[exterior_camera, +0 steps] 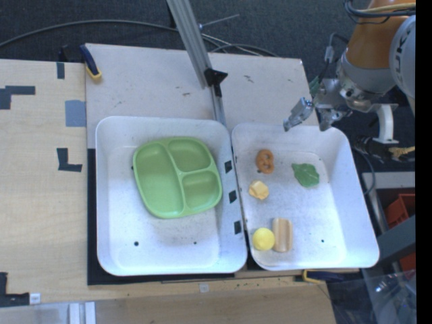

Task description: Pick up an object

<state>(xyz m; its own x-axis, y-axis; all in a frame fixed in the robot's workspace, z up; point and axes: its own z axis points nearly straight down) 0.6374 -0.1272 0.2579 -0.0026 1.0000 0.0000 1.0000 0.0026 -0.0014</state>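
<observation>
Yellow ball [263, 239], right bin [351, 201], green plate [178, 176], left bin [108, 201]

Both bins [108, 181] are plain white, and the divided plate [177, 176] in the left one is light green. Right bin's got a brown-orange donut thing [264, 160], a green leafy piece [306, 175], a yellow ball [263, 238], a pale yellow chunk [258, 190] and a tan block [281, 234].

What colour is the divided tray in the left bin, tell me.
Light green, clearest in the camera view: the divided tray lies in the left bin.
</observation>
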